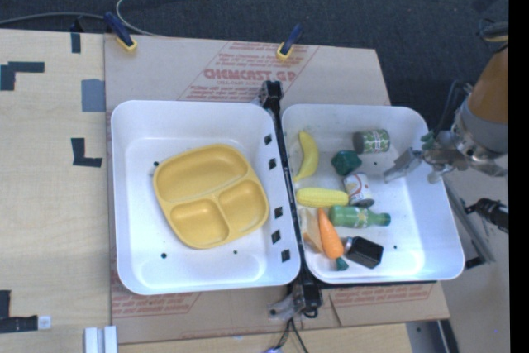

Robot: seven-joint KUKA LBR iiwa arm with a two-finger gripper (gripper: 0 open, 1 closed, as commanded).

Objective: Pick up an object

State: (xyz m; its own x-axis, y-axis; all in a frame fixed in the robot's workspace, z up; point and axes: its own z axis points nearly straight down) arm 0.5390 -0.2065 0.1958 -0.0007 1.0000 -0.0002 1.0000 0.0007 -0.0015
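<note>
Camera view from above, as I read it at the console: two white bins sit side by side on the bench. I note the left bin (132, 178) carries a yellow divided tray (211, 194), lying flat near its centre.

I find the candidate objects all in the right bin (430, 252), clustered toward its left half. From largest to smallest: a banana (307, 155) along the left wall; a corn cob (322, 197) below it; a green bottle (358, 217) lying on its side just beside the cob; a carrot (330, 237) angled toward the front wall; a black block (364, 251) near the carrot's tip; a can (371, 141) on its side near the back wall; a dark green piece (346, 161) between can and cob; a small red-and-white item (357, 186) touching the cob's right end.

I see the gripper (402, 164) over the bin's right side, near the rim, well clear of the cluster; the can and the green piece lie nearest, to its left. Its fingers appear parted, with nothing between them, and touch no object.
</note>
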